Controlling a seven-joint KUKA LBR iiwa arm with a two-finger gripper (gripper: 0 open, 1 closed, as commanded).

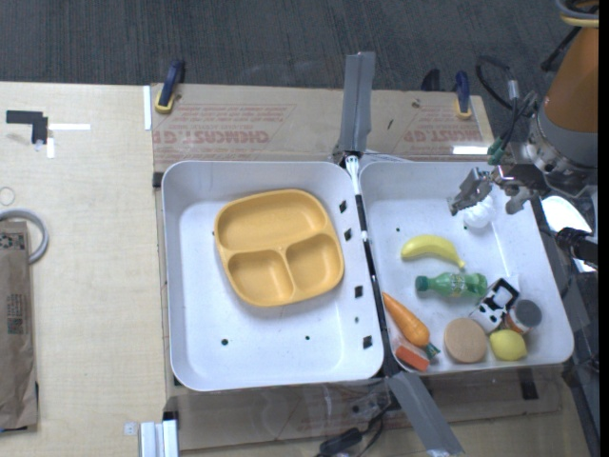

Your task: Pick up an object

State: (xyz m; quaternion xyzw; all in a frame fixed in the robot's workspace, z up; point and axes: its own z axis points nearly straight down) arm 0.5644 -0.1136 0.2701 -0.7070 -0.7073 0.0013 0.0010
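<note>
Objects for the picking lay in the right bin [547, 265], and above its upper right part hung the pincer [497, 193], its two fingers spread apart with nothing between them. Just below the pincer sat a small white object [479, 217], too blurred to name, and whether a fingertip touched it could not be told. Further down the bin floor lay a yellow banana [431, 248], and beneath it a green bottle [451, 285] on its side. Near the bin's lower right corner were a black-and-white block [495, 303], a round grey piece [526, 313], a yellow lemon [508, 345] and a tan disc [465, 341], close together. An orange carrot [406, 320] lay along the lower left wall of that bin, with a red piece [412, 357] just below it. Behind the pincer rose the arm, its orange band [577, 89] at the right edge. In the left bin [181, 284] rested a yellow divided plate [279, 247], tilted on the floor. Both bins stood on the worktop [86, 255], where a brown paper bag [16, 322] lay at the far left
</note>
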